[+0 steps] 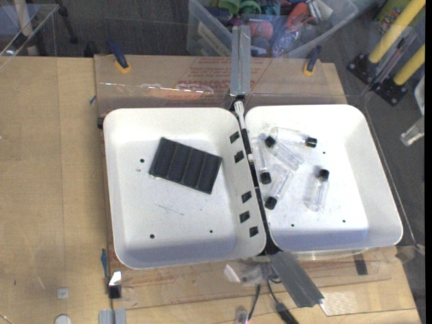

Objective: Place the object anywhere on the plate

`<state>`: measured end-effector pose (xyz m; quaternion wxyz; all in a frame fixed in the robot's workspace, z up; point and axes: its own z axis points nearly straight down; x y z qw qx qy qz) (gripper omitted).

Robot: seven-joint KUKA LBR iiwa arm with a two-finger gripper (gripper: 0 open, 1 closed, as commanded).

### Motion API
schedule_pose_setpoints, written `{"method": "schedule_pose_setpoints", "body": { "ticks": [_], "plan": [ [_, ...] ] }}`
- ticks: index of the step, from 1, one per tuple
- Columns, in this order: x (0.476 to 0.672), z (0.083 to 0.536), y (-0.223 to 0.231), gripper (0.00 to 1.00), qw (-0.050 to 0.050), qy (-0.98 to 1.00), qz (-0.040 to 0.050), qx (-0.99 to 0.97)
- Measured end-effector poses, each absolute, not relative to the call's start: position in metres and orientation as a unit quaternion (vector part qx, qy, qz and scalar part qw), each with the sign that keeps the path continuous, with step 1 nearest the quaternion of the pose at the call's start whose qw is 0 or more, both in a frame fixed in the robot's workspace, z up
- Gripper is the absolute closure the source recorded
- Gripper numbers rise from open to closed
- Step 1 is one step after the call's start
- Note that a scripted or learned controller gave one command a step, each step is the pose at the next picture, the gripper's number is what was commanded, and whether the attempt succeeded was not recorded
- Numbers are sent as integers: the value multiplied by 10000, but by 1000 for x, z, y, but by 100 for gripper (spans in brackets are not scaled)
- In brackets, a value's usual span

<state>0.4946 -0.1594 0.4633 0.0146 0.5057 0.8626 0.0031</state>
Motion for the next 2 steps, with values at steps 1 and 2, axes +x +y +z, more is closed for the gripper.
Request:
{"method": "schedule_pose_setpoints", "body": {
  "ticks": [1, 2],
  "plan": [
    [496, 474, -160, 100, 177, 8627, 39, 5054],
    [496, 474, -160, 0, 177, 8627, 39, 5054]
  ]
}}
